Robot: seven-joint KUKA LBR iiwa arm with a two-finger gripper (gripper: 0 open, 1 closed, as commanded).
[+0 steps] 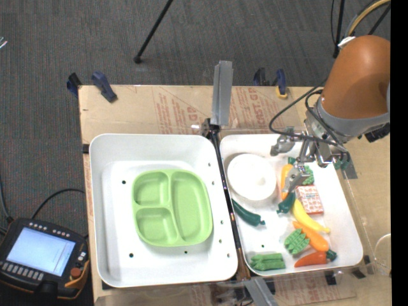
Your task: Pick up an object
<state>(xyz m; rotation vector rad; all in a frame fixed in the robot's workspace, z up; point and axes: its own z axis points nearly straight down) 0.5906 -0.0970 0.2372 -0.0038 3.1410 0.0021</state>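
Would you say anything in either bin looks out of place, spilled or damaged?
Nothing stands out. The green divided plate lies flat in the left bin; the white bowl and toy foods lie loosely scattered inside the right bin, none over the rim.

Robotics lab: cardboard-topped bench (159, 110) with clamps (102, 85), teach pendant (41, 255) on carpet, tripod leg (156, 24).

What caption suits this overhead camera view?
Robot tool hovers over toy food in the right bin; green tray sits left.

You can't make out the toy (287, 202) under the gripper (294, 180); the pendant (41, 257) runs off the lower left edge.
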